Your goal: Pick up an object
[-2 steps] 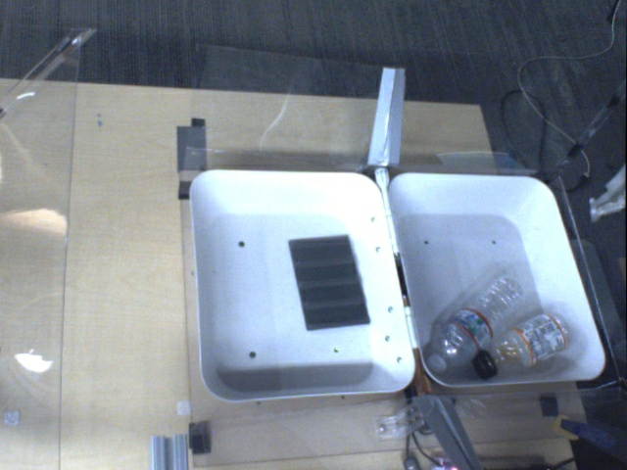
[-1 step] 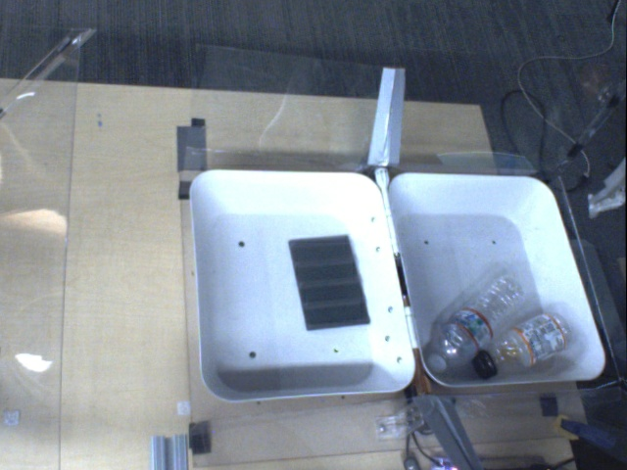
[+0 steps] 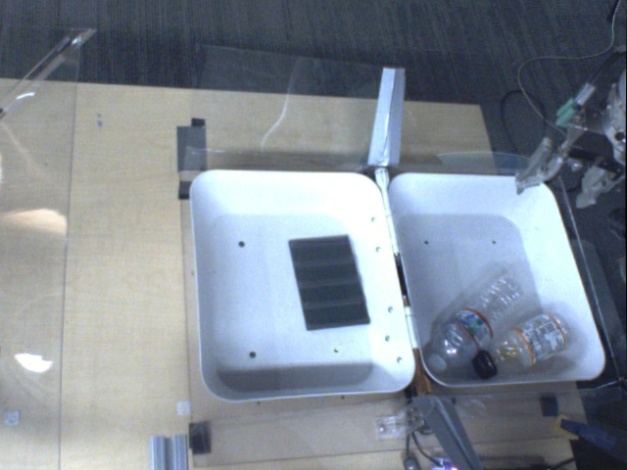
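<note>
Bottles, two of them, lie in the right bin (image 3: 460,223), at its near corner and well apart from the jaws. The jaws sit at the far right, just above that bin's far right corner, on the end of the arm (image 3: 576,137). This part is small, blurred and cut by the edge, so I cannot tell whether the jaws are released or clenched, and nothing can be made out between them.

One bottle is clear plastic (image 3: 485,311) with a ribbed body and a coloured label, lying aslant. The other bottle (image 3: 534,337) is touching it, amber-tinted, with a pale label and a black cap (image 3: 484,364). The clear one's cap end is hard to make out.

The left bin (image 3: 216,262) holds one flat black slab (image 3: 329,282), rectangular, with four ridged bands across it, lying slightly turned near the middle. Both bins are smooth white with rounded corners and touch along one edge.

They rest on a pale wooden table (image 3: 118,292). One grey metal bar (image 3: 386,116) stands behind the seam between them. Thin cables (image 3: 549,71) loop at the far right.
</note>
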Robot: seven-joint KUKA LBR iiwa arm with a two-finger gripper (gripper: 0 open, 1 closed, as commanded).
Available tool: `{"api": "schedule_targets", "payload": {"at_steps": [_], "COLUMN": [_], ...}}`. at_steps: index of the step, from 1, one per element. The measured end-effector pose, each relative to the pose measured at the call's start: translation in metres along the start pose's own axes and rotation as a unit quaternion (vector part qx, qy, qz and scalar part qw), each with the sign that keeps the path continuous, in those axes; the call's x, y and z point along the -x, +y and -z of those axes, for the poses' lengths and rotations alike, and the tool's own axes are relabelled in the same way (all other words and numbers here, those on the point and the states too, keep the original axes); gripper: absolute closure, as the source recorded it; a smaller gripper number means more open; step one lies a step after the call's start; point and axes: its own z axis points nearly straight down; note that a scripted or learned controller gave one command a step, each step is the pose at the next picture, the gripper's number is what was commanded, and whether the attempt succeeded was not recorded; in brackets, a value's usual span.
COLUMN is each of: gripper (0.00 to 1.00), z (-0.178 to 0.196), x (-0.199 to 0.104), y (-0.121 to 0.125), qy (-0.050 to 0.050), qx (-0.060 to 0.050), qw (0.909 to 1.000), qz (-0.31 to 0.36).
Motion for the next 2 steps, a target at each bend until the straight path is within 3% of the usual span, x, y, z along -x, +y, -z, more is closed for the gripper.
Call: {"api": "schedule_targets", "payload": {"at_steps": [1, 2], "gripper": [0.00, 0.00], "z": [-0.162, -0.243], "x": [-0.013, -0.025], "y": [-0.054, -0.063], "qy": [0.000, 0.001], "qx": [-0.001, 0.006], "qw": [0.9997, 0.9987], "qz": [-0.023, 0.050]}}
